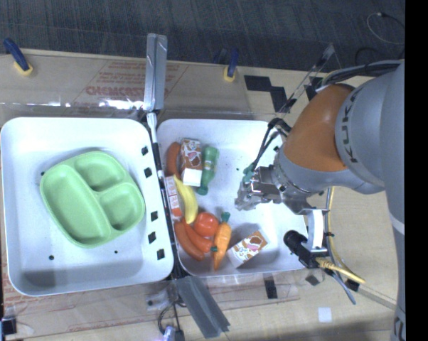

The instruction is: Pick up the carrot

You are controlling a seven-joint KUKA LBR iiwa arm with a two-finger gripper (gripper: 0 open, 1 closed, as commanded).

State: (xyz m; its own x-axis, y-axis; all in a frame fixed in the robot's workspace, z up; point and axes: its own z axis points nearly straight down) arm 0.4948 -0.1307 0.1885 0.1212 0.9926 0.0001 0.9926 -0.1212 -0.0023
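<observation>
Right bin (232,130), hand (248,195) hovering low, carrot (221,244) nearby

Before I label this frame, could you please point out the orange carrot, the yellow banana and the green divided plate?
orange carrot (221,241): camera view, mid-body.
yellow banana (188,203): camera view, middle of curve.
green divided plate (57,203): camera view, left rim.
</observation>
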